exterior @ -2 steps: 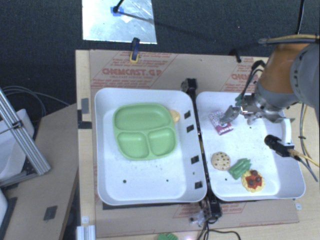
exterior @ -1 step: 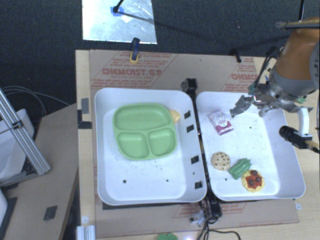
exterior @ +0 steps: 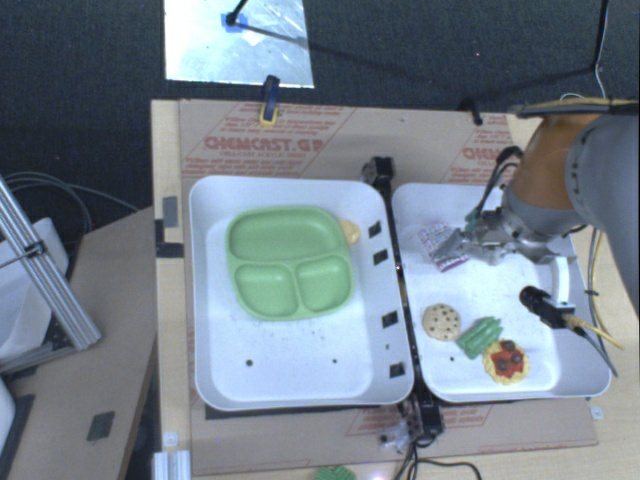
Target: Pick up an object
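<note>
One tool (exterior: 462, 243) hung at ten o'clock in the right bin (exterior: 575, 363), touching a crinkled wrapper (exterior: 440, 242); its opening couldn't be made out.

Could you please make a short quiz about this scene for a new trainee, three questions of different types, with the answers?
1. True or false: the green divided tray lies in the right bin.
2. Multiple choice: which item lies nearest the gripper?
A. the cookie
B. the pale crumpled wrapper
C. the small pizza toy
3. Fill in: the green toy vegetable lies between the cookie and the ____.

Key
1. False; the tray lies in the left bin.
2. B; the gripper is down right at the wrapper, in the right bin's upper part.
3. The small pizza toy.
</note>
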